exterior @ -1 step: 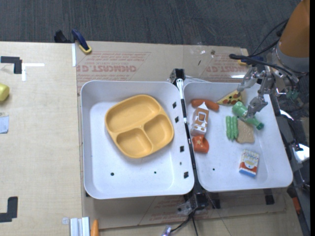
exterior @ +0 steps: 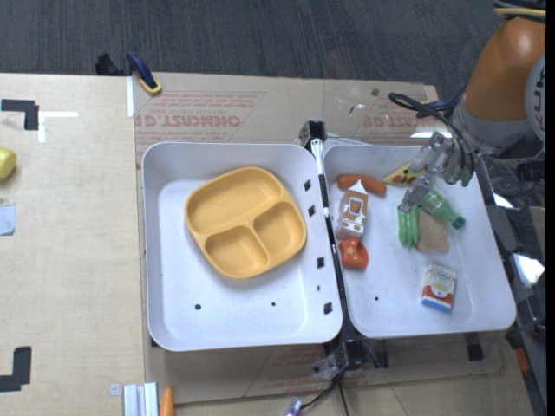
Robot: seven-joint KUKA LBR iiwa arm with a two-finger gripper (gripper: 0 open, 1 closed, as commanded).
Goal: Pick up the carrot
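The carrot (exterior: 361, 183) lay at the upper left of the right bin (exterior: 486, 310); the gripper (exterior: 422, 191) hovered right of it over green items (exterior: 408, 224), its grip state indiscernible.

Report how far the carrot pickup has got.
Done: the arm has reached into the right bin, with the end effector low near the green items. In hand: nothing visibly held. Left: the carrot lies at the bin's far left, beside the carton, apart from the end effector, so the grasp and lift remain.
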